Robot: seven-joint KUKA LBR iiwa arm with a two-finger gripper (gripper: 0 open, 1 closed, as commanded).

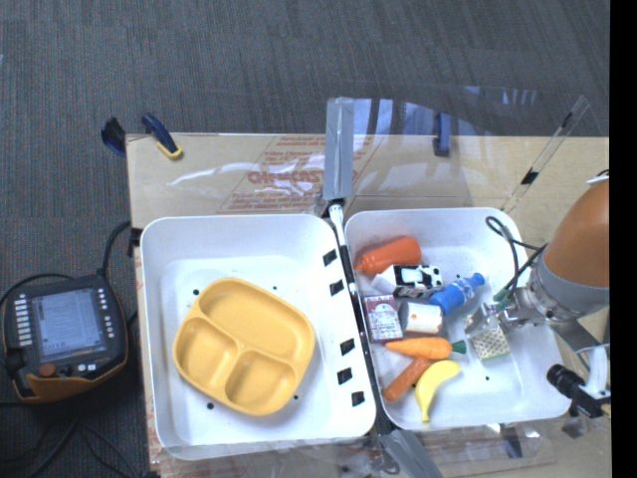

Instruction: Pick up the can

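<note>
Can (422,317) just left of end effector (488,329), finger state unclear.

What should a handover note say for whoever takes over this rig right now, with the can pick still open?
End effector: low in the right bin, right of the item cluster; finger state unreadable, nothing seen held.
Can: small white cylinder lying on its side mid-bin, beside the blue bottle and above the carrot.
Left bin: holds the yellow divided plate.
Done: approach only.
Left: move to the can, grasp, lift.
</note>
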